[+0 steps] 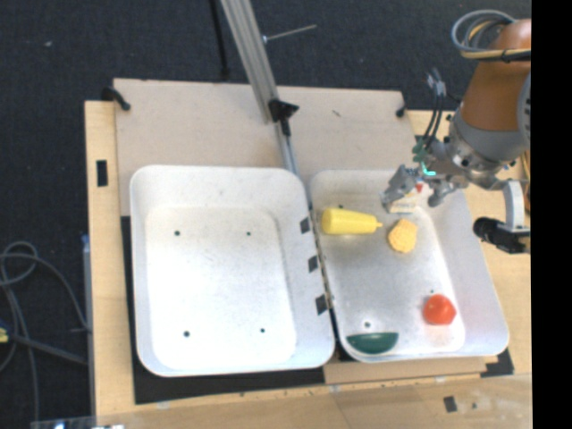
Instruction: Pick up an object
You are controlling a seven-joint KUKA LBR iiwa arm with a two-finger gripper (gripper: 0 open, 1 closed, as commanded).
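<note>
Pincer (413, 192) tips blurry, above right bin (472, 286) near yellow lump (403, 236).

Both bins are white with a faint grey speckle, the left bin (219, 266) marked by four small dark dots and the right bin (474, 302) by a couple more. In the right bin lie a bright yellow wedge-shaped piece (347, 222), a paler yellow-orange lump (403, 236), a red-orange round thing (439, 310) and a dark green bowl-shaped piece (373, 341). The table (201, 123) is pale tan wood on black speckled flooring (54, 43), the slanted rail (250, 47) is silvery grey, the arm (496, 88) shows orange-brown above a grey wrist, and the hand (420, 190) is grey and white with a small teal glint.
</note>
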